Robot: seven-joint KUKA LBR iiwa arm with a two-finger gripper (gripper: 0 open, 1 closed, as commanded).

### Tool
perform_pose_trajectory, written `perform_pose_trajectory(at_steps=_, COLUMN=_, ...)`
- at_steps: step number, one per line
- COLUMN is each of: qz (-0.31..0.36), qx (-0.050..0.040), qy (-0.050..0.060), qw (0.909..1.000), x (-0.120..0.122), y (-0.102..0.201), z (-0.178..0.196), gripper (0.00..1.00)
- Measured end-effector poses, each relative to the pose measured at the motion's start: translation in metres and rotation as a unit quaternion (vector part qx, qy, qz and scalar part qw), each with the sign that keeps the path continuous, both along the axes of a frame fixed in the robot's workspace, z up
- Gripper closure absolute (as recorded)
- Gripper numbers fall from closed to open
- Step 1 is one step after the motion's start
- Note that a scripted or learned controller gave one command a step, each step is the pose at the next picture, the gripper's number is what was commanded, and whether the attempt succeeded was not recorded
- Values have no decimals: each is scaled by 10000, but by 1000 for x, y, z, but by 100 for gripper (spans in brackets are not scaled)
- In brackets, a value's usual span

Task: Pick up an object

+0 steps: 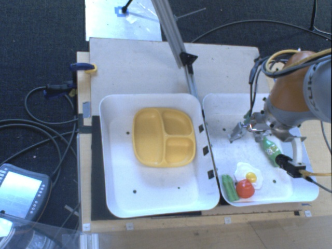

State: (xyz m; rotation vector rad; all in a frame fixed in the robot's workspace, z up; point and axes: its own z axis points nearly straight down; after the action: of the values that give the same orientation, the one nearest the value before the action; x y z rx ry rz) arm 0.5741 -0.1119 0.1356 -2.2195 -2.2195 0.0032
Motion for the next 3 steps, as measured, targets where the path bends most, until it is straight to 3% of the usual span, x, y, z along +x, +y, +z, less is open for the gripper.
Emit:
perform_pose_trajectory(at_steps=1, qz=-4, qx=-3, qy=-30, qw=10000, x=2, y=0, z=13, gripper=100)
perform_pose_trajectory(at_steps=2, qz=27, qx=-9, qy=-60, qw=10000, x=4, y=0, z=78, gripper=100)
perform_pose_trajectory(at_steps=3, qz=33, qx=-3, qy=-37, qw=10000, x=5, y=0, z=98, gripper=100)
